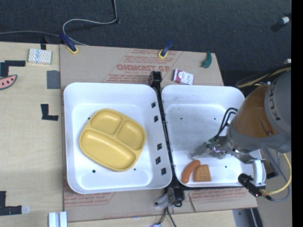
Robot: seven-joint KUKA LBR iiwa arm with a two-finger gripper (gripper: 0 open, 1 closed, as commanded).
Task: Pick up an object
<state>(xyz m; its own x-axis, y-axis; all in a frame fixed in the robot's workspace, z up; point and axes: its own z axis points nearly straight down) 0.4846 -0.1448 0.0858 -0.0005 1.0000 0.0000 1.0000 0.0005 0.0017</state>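
Note:
A small orange-red sausage [190,170] lies at the front of the right bin [199,98]. Touching its right side is a tan square waffle piece [203,173]. My gripper [200,150] hangs low over the right bin's floor, just behind and slightly right of these two, pointing left. Nothing is visibly held in it. The grey arm with its orange band comes in from the right and covers the bin's right side.
A yellow divided plate [112,138] lies in the left bin [75,98]. The bins' shared wall [161,131] runs just left of the sausage. A small red-and-white packet [182,76] and a green object [207,59] rest on the cardboard behind the bins.

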